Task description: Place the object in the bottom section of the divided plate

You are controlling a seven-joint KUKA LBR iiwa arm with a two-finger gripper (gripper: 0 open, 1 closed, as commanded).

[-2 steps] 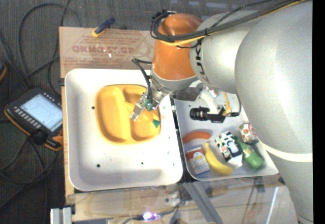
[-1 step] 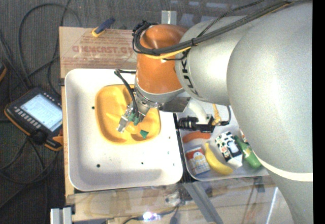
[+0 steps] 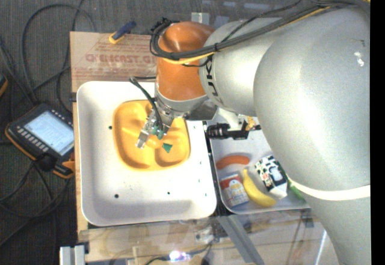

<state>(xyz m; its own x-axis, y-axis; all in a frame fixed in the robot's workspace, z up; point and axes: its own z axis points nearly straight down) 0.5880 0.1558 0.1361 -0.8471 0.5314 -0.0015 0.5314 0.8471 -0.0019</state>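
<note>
From the camera above the worktop, you are looking down at a slant on two shallow white bins set side by side. The left bin (image 3: 102, 197) holds a yellow divided plate (image 3: 129, 131), lying flat toward the bin's upper half. Your arm (image 3: 289, 77), grey with an orange band (image 3: 180, 62) above the wrist, comes in from the right and covers much of the right bin (image 3: 225, 201). The tool (image 3: 150, 133) hangs over the middle of the plate, pointing down. You cannot tell whether it is released or clenched; its tip is too small and cluttered to read. Just beside the tip, toward the plate's lower right, a small green object (image 3: 168, 147) lies on the plate; which section it sits in is not clear. In the right bin you can see a banana (image 3: 255, 188), an orange-red piece (image 3: 231, 161), a small can (image 3: 233, 190) and a black-and-white patterned item (image 3: 269, 172) packed close together. A handheld control pad (image 3: 45, 134) lies on the floor to the left of the bins.
</note>
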